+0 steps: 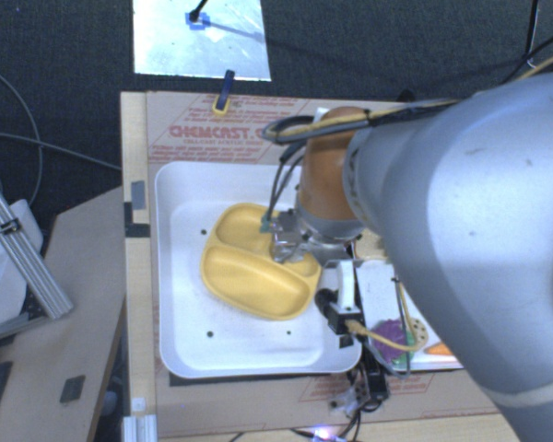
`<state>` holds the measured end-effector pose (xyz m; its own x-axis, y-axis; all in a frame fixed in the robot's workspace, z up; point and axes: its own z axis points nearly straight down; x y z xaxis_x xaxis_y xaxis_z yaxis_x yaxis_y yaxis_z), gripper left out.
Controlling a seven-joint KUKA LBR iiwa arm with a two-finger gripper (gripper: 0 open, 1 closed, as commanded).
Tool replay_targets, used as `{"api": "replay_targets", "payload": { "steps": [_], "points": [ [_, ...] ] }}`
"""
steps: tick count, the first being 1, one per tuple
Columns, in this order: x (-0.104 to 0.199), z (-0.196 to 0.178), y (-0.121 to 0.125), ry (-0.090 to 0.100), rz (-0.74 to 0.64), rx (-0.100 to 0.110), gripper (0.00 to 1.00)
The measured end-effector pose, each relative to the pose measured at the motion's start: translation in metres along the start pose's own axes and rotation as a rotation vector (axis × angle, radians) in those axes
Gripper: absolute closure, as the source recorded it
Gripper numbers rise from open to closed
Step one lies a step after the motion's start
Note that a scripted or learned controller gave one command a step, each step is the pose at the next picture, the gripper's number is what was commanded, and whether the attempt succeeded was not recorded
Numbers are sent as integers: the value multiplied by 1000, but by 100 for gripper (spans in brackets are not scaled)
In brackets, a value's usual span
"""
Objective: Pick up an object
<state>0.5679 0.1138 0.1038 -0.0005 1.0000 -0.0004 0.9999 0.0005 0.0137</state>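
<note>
I see the shallow white plastic bin (180,247) on the left, with a yellow two-compartment plastic dish (253,265) lying flat near its middle. The grey two-finger gripper (286,245) sits down over the dish's right edge, on the divider. Can't tell its grip state.

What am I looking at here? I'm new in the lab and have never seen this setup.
It is a single camera view from above a bench, looking down at a slant. The big grey shape is a robot arm with an orange band, reaching in from the right. Its gripper is down over a yellow two-compartment dish lying in the left white bin. Whether it holds the dish can't be told. A second bin beside it holds small colourful items.
</note>
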Motion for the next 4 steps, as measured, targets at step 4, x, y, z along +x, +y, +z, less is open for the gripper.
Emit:
{"api": "replay_targets", "payload": {
  "steps": [4],
  "points": [
    [81,-296,-56,6,-10,9,100]
  ]
}}
